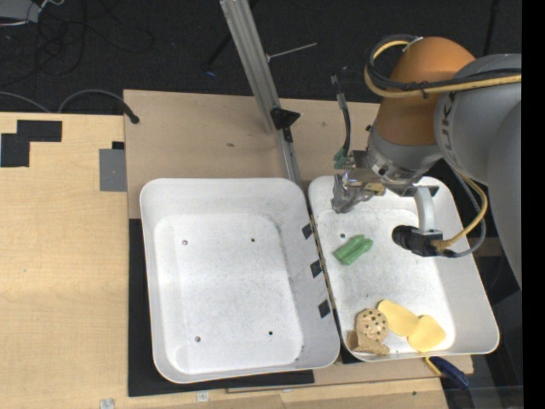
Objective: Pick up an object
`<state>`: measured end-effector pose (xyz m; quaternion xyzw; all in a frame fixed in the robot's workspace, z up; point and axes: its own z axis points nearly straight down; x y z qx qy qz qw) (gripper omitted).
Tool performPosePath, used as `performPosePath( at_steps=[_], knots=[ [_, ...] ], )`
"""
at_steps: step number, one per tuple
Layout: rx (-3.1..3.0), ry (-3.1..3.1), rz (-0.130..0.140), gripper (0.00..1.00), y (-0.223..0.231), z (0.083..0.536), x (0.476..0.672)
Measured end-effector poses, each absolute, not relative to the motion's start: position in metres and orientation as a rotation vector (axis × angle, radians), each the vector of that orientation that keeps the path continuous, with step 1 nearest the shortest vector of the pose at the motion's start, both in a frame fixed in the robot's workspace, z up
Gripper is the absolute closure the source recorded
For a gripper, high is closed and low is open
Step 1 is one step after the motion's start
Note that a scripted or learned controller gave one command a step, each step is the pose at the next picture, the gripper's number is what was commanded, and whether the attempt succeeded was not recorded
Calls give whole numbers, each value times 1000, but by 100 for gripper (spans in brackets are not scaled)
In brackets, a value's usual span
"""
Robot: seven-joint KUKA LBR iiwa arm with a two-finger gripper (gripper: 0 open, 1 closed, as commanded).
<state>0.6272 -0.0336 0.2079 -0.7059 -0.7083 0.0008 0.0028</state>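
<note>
Gripper [347,196] up at the far end of the right bin [473,301], and from this slant above we cannot tell how wide it stands or whether it has anything, since the grey wrist and its fittings crowd the tip. Nothing shows beneath it, so we judge it has hold of nothing yet. Candidates for the pick lie in that same bin: the green piece [352,249] sits near the tip, a little toward the near end, lying on a diagonal close to the wall the two bins share, while the yellow object [410,326] and the tan dotted one [370,324] huddle at the near end, touching or nearly so. We reckon the green piece is the better bet, because it lies alone with bare white floor around it. To do it well, we want the tip centred over it, the closing line turned across its narrow width, then a straight drop. Mind the shared wall just beside it and the black clips [316,267] along that edge. Open room lies toward the bin's middle, so we approach from there. The left bin [162,228] gives wide floor for carrying across.
</note>
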Motion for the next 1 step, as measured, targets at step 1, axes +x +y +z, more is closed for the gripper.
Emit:
performPosePath(
  at_steps=[1],
  knots=[
    [-2214, -2225, 0, 100, 26, 216, 631]
  ],
)
